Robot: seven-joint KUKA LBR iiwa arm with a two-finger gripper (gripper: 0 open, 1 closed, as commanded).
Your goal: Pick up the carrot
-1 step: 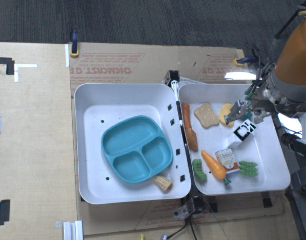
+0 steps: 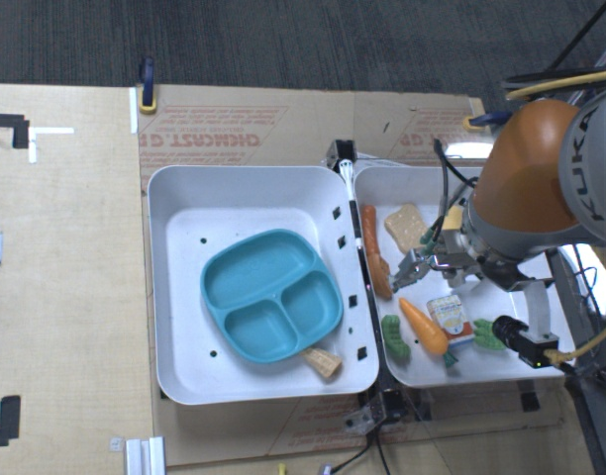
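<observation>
The carrot (image 2: 424, 326) is orange with a small green top and lies slanted near the front of the right bin (image 2: 461, 372). My gripper (image 2: 414, 267) hovers over the middle of that bin, just above and behind the carrot's thick end and apart from it. Its fingers point left toward the sausage and stand open with nothing between them. The arm's orange band (image 2: 531, 166) covers the bin's back right part.
In the right bin, a sausage (image 2: 375, 251) lies along the left wall, a bread slice (image 2: 406, 228) behind the gripper, a small packet (image 2: 449, 313) and green vegetables (image 2: 394, 334) (image 2: 485, 332) beside the carrot. The left bin (image 2: 174, 265) holds a blue divided plate (image 2: 271, 295) and a tan piece (image 2: 324, 363).
</observation>
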